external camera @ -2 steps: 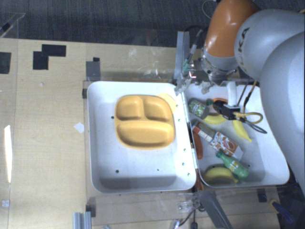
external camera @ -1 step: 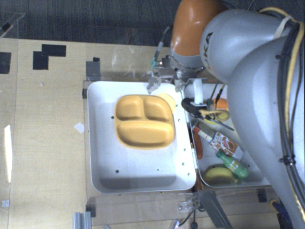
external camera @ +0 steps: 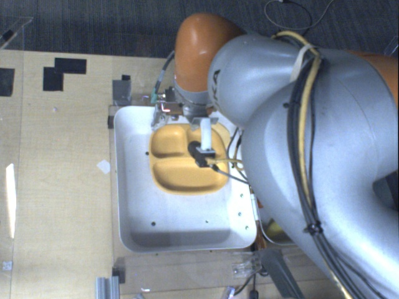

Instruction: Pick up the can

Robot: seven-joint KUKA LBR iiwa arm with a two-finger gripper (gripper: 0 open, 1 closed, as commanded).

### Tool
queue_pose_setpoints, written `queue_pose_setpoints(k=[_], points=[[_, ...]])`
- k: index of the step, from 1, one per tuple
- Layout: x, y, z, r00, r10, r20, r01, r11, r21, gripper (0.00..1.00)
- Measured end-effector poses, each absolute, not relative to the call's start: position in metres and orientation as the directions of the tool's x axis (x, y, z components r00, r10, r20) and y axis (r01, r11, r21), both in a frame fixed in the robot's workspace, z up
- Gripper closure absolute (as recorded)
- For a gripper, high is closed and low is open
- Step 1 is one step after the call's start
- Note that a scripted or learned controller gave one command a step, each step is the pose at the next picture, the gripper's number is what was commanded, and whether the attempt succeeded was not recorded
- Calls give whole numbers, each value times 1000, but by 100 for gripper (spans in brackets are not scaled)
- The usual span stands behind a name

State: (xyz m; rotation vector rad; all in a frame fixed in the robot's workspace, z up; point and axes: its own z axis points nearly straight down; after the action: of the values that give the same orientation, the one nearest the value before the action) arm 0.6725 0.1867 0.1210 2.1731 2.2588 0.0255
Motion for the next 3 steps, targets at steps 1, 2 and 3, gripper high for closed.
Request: queue_pose_setpoints(k=[1,2,3], points=[[663,182,154,14,1000,3,1000,-14,6,0],[671,214,111,117,993,7,993,-117,9,0],[670,235,141,-43,999,2,999,43,7,0]])
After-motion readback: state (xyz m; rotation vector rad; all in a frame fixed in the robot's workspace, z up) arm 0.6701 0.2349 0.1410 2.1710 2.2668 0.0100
